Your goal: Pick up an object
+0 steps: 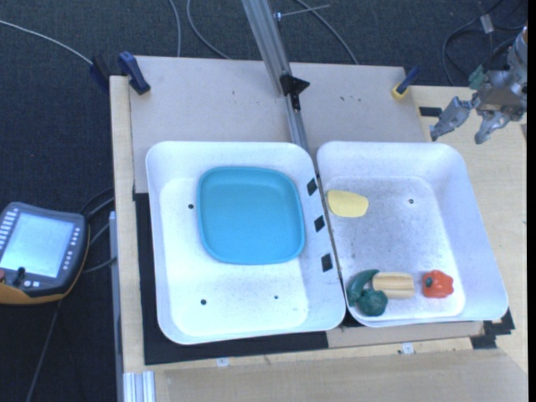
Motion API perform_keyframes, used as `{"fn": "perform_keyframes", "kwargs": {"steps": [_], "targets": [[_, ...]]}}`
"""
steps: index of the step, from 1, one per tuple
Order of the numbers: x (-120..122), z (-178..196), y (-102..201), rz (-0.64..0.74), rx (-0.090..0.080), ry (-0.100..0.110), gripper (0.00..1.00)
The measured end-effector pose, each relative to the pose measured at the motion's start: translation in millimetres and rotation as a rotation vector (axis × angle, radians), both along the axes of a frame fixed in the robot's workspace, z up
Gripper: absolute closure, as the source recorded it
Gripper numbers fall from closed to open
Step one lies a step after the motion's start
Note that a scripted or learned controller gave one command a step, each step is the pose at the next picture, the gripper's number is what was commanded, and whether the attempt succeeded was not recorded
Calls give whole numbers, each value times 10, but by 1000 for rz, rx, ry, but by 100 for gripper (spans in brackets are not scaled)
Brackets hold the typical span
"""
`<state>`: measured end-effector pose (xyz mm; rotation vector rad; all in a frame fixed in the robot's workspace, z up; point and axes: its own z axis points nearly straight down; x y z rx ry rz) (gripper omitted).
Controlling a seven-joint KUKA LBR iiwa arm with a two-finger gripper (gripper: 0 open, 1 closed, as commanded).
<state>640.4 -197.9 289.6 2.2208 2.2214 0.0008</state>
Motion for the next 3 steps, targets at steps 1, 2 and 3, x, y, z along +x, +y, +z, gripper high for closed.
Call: {"fn": "perform_keyframes", "kwargs": {"steps": [1, 2, 3], "targets": [[-12, -609, -58, 0, 1, 5, 0], [-57, -1096, 33, 0, 1, 4, 0], [1, -1597, 111, 0, 1, 4, 0]]}}
